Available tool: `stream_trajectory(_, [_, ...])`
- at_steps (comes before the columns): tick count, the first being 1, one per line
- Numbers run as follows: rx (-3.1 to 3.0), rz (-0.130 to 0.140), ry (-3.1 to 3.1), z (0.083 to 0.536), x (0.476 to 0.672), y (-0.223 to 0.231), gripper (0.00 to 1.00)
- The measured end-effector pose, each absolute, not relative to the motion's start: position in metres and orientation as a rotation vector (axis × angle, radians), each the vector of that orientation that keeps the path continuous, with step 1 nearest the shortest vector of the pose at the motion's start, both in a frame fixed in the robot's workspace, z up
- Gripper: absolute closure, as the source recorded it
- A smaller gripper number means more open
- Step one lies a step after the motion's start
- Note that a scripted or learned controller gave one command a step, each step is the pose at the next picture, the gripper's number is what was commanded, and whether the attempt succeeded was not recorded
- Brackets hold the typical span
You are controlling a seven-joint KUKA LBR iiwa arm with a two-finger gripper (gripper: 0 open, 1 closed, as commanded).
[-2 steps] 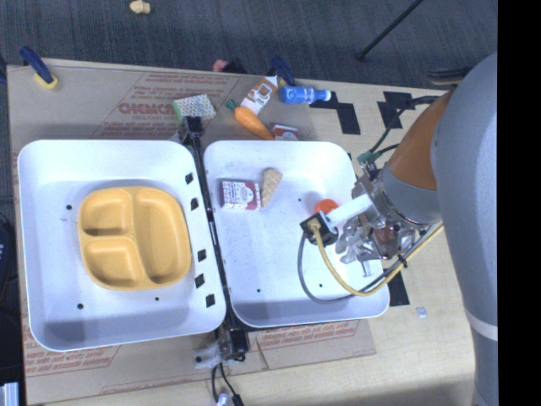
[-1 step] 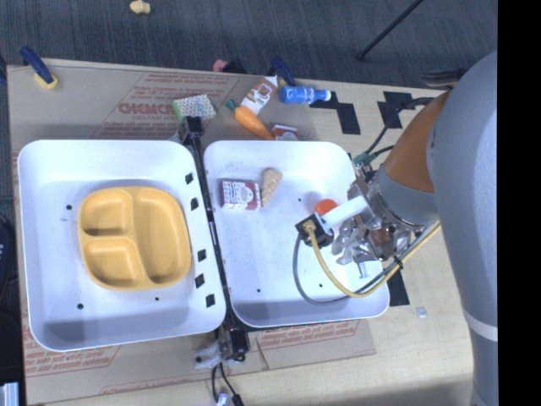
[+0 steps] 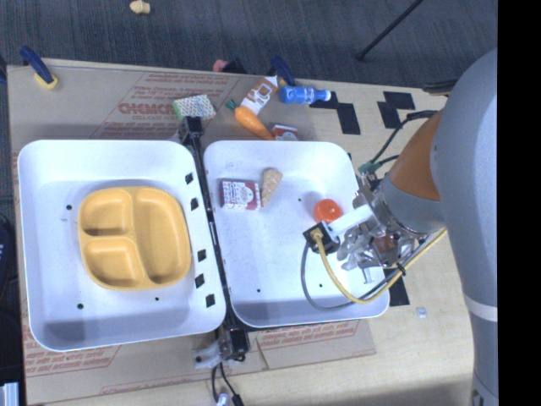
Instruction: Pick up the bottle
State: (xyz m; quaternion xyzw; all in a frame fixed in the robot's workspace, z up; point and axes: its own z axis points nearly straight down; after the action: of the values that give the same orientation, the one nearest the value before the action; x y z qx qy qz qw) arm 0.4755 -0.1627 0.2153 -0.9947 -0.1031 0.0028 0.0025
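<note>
Gripper (image 3: 355,248) hangs over the near-right part of the right bin (image 3: 270,277), low above the floor, with a yellow cable (image 3: 325,279) looping beneath it. Cannot tell how far the claw is open: the wrist hardware masks it from above. Nothing is visibly held.

Bottle (image 3: 303,96): taken to be the small blue one lying on its side on the bench (image 3: 127,108), behind the far rim of the right bin and outside both bins. It is well apart from the gripper. A white-and-orange tube (image 3: 260,94) lies just beside it, and a carrot-shaped thing (image 3: 252,123) sits between the tube and the bin rim.

Inside the right bin:
- red packet (image 3: 239,194)
- beige cone (image 3: 270,184) just beside the packet
- orange-red round thing (image 3: 328,210) near the gripper

Left bin (image 3: 42,184) holds a yellow tray (image 3: 135,235).

Judgement on the step in hand: this is the approach, and nothing counts as grasped.
- Lift clear of the bin wall first, then travel across the far rim to the bottle.
- Turn the wrist so the claw closes across the bottle's short axis, not along its length.
- Centre on the body rather than the cap end; a round bottle on its side probably rolls if touched off-centre.
- Descend from straight above, away from the tube, so that only the bottle is taken.
- Watch that the cable does not drag the round thing.
</note>
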Motion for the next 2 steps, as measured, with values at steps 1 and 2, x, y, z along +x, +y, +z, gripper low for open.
stream_trajectory(1, [-3.120, 0.005, -0.325, 0.2410, 0.4763, -0.1395, 1.00])
stream_trajectory(2, [-3.117, 0.007, -0.343, 0.2376, 0.4761, -0.1382, 1.00])
